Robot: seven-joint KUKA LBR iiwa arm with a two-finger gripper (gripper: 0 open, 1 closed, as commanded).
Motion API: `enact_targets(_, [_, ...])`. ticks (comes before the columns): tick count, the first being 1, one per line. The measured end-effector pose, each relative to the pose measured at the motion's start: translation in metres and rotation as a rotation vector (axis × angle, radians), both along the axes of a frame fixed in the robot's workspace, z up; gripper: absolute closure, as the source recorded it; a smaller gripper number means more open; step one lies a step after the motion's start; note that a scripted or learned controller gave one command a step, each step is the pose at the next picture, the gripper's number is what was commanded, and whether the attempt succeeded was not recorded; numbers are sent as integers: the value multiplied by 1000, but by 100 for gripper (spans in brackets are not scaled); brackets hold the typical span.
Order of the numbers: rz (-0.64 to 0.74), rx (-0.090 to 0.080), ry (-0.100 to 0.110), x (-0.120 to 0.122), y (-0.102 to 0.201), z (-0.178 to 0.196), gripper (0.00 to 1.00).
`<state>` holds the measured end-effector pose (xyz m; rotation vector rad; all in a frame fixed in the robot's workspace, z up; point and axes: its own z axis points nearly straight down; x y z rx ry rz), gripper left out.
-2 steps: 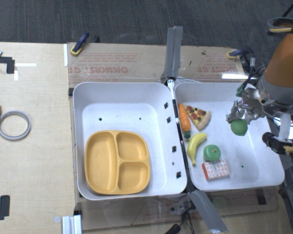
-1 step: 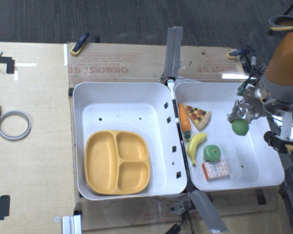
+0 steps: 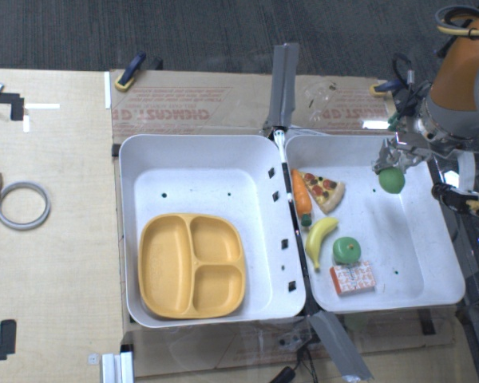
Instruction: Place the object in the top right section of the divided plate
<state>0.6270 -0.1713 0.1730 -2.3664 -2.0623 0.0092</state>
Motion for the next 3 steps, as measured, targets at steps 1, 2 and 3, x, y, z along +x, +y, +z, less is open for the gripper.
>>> enact_targets(1, [4, -2, 5, 0, 0, 6, 100])
enact_targets(2, [8, -4, 11, 1, 0, 11, 100])
enact_targets(3, [12, -6, 16, 1, 0, 16, 100])
